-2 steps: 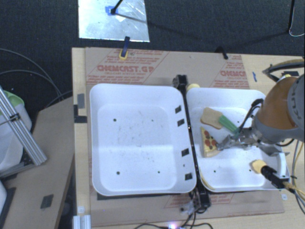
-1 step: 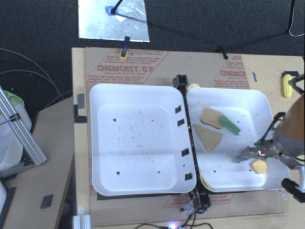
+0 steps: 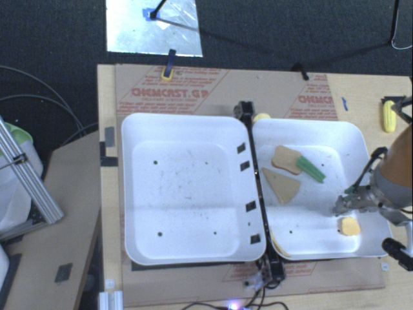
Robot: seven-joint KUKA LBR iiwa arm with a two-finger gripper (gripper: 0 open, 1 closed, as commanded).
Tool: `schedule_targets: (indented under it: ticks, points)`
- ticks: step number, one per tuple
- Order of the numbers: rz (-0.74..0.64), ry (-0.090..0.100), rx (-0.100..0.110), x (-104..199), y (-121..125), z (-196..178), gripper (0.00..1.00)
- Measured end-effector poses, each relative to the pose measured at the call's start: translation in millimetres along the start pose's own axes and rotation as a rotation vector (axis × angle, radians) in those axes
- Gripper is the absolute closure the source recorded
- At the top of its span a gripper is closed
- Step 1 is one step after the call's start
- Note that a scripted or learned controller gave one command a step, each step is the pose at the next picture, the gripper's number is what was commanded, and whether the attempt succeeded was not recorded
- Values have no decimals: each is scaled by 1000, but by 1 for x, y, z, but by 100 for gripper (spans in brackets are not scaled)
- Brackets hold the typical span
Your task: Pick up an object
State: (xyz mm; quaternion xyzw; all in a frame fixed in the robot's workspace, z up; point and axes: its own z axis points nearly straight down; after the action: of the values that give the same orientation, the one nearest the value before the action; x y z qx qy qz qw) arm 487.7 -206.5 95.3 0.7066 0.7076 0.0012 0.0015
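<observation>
- At right bin point(image 3: 361, 134), near its right wall: claw point(image 3: 345, 205) low over the floor, arm point(image 3: 395, 173) entering from the right edge.
- Claw state: cannot tell, tips dark and blurred against the white.
- Nearest candidate: small yellow piece point(image 3: 350, 226), just below and beside the tips, resting on the bin floor near the front right corner. Not seen between the tips, so not held.
- Further left, well apart from claw: tan slice point(image 3: 286, 159), green stick point(image 3: 311, 169) lying across its edge, tan wedge point(image 3: 282, 186) just below.
- Left bin point(image 3: 135, 134): bare floor with specks.
- Judgement for the step: centre over yellow piece, straddle it squarely, descend until nearly at floor, close, then lift straight.
- Risk: piece small and rounded, close to the wall; off-centre closing likely to nudge it away.
</observation>
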Motion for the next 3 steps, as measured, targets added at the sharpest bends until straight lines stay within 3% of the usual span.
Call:
schedule_targets:
  ticks: [1, 2, 3]
  points:
    - [-8, 3, 2, 65, 6, -15, 100]
    - [-9, 2, -2, 123, 1, -66, 100]
    - [-10, 2, -7, 172, 19, -146, 100]
